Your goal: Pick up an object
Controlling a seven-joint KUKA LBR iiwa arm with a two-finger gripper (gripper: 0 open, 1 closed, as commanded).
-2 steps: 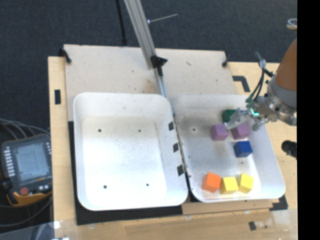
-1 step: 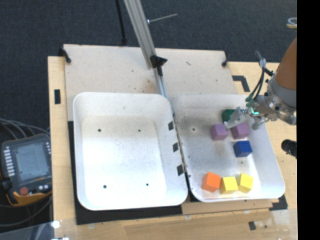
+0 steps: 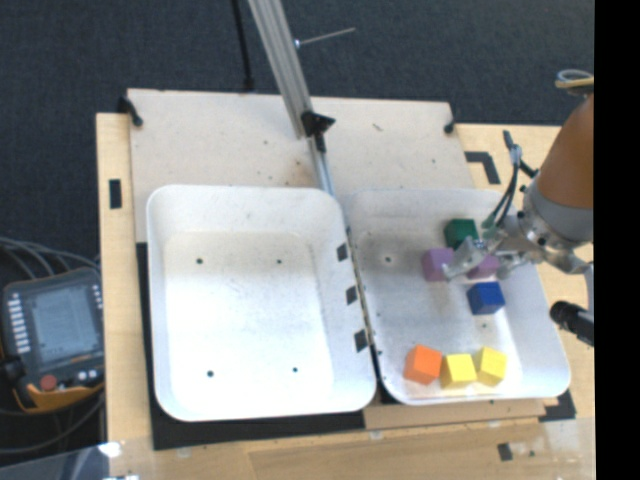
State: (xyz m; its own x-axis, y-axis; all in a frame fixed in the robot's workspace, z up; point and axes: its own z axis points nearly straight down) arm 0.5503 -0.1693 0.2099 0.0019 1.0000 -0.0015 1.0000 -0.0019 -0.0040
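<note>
Purple block lies in right bin, touching gripper | finger spread: cannot tell | green block just behind, blue block near | advice: centre over purple, descend straight, close only once clear of neighbours

Two white bins sit side by side on the tabletop. In the right bin, the end effector hangs low among a purple block, a green block and a blue block. An orange block and two yellow blocks line the near rim.
</note>
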